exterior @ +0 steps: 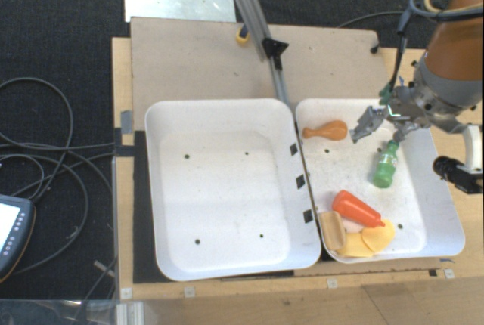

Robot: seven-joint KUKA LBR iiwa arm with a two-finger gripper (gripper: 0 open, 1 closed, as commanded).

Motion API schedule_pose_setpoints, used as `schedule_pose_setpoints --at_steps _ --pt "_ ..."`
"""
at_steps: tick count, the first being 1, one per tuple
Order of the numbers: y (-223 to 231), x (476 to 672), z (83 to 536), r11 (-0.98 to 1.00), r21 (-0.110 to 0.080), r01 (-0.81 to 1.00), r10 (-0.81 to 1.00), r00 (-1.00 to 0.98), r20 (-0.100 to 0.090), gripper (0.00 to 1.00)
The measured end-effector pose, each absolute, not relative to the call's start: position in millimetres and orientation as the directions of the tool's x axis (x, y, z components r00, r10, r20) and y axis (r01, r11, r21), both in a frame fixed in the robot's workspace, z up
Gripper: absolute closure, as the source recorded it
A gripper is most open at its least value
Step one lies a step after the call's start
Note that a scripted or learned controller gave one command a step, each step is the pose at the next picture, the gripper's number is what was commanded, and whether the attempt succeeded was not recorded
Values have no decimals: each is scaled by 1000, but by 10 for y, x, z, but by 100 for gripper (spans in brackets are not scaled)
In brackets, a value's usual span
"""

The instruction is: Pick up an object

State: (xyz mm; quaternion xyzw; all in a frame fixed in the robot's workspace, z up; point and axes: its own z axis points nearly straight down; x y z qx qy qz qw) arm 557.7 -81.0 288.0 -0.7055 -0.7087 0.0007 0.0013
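Several objects share the right bin (446, 240) with the claw (382, 127), which hangs spread and grasping nothing. The green bottle (385, 167) lies just below it, a drumstick (327, 131) beside. Approach step, seemingly; next, descend over the bottle and clench.

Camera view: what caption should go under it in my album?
Robot hand hovers over the right bin, between a drumstick and a green bottle.
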Motion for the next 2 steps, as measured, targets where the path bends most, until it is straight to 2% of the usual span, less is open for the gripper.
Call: schedule_pose_setpoints --at_steps 1,2 --pt "-814 5583 2901 2 2 1000 1000 -2 0 0" --pt "-741 5621 2442 1 -3 1000 1000 -1 1 0"
